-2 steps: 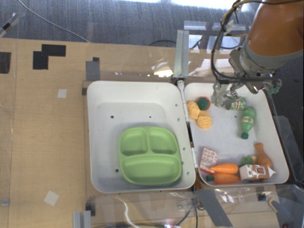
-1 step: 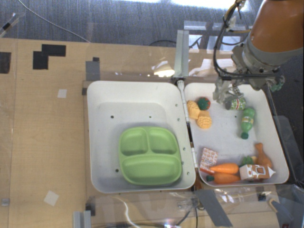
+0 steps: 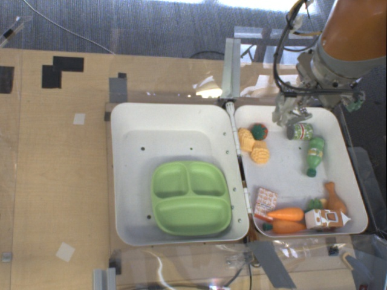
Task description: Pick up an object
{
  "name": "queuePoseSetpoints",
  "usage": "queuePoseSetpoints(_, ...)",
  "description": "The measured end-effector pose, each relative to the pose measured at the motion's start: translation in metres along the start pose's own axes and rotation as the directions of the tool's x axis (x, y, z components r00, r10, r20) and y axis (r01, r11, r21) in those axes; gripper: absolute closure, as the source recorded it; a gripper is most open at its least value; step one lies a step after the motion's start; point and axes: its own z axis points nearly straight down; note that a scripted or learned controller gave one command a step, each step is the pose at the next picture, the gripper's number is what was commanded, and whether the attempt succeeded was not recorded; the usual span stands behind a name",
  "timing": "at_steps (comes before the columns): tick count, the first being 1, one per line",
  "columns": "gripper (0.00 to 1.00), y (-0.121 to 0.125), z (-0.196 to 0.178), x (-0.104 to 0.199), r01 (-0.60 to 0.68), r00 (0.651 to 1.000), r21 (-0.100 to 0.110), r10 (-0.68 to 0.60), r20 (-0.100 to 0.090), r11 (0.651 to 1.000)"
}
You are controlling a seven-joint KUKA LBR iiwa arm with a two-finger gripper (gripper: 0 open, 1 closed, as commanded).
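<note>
- On the left I see a white bin [image 3: 130, 138] with a green plate [image 3: 191, 198] lying flat in it. The plate has three little sections. I leave it alone.
- Next is the right bin [image 3: 347, 162], full of toy food. Two yellow corn pieces [image 3: 253, 147] lie near its left wall, touching each other, with a small red and green ball [image 3: 260, 131] just beside them.
- At the front of this bin lie two orange carrots [image 3: 285, 219], a small red snack packet [image 3: 265, 200], a little milk carton [image 3: 325, 219] and a brown drumstick [image 3: 334, 198], all packed close.
- My gripper [image 3: 292, 115] hangs over the back of the right bin. I cannot tell how wide it is set.
- Right beside it lies a small green can [image 3: 300, 131], on its side. I think this is the thing to pick.
- The can is round and smooth, so it may roll or slip. I would come straight down over its middle and squeeze across its short width.
- A green bottle [image 3: 314, 155] lies just past the can. I must not bump it.
</note>
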Motion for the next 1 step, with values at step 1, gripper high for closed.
queuePoseSetpoints(1,1.0,0.0378,0.0347,-0.0236,-0.176,0.984,-0.006,0.175,-0.027,0.984)
